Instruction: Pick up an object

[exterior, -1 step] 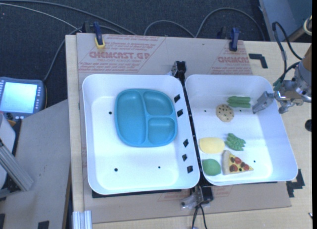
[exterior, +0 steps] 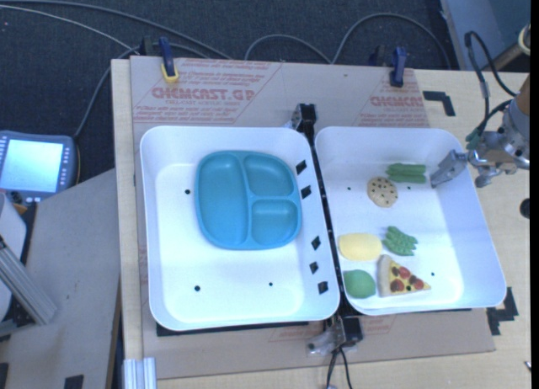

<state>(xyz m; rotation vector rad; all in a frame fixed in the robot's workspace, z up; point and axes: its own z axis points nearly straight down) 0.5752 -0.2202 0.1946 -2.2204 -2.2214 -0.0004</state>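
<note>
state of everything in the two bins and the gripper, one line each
blue divided plate: flat in the left bin, its compartments bare
cookie: lying flat in the right bin
green bean pod: lying flat, near the gripper
yellow piece: lying flat
leafy green: lying flat
green round piece: resting beside the pizza slice
pizza slice: flat, toppings up
gripper: over the right bin's far right edge, holding nothing

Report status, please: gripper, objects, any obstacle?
Gripper over right bin's far right edge, holding nothing. Cookie, green bean, pizza lying in that bin. Bean nearest the gripper, nothing between them.
</note>
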